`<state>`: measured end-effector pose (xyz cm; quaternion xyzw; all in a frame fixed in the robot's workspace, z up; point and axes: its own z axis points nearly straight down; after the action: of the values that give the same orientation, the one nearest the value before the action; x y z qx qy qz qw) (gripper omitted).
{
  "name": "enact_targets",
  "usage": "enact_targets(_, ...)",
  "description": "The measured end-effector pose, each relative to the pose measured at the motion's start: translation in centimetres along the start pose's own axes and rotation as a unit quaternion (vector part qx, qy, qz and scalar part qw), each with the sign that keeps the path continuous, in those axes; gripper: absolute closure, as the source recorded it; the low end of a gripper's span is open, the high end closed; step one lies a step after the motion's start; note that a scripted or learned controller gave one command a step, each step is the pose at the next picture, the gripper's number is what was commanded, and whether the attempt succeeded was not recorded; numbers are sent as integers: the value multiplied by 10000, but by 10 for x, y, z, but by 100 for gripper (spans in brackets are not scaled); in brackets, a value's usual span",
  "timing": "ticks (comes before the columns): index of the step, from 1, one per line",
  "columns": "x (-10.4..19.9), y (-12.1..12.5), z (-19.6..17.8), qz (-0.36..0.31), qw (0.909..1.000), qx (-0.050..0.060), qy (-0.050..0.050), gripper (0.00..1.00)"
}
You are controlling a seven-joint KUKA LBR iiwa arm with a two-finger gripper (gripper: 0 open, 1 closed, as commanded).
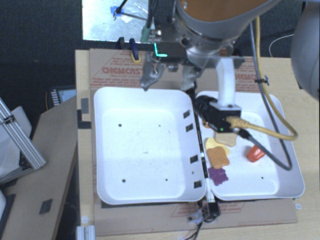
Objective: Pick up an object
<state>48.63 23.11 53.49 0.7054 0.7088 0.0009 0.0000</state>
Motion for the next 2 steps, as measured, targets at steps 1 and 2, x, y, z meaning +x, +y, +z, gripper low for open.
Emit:
enact_targets(1, 0, 0, -11, -17, 10000, -10, 8, 100)
enact_targets(2, 0, 0, -11, -23, 10000, -8, 8, 0)
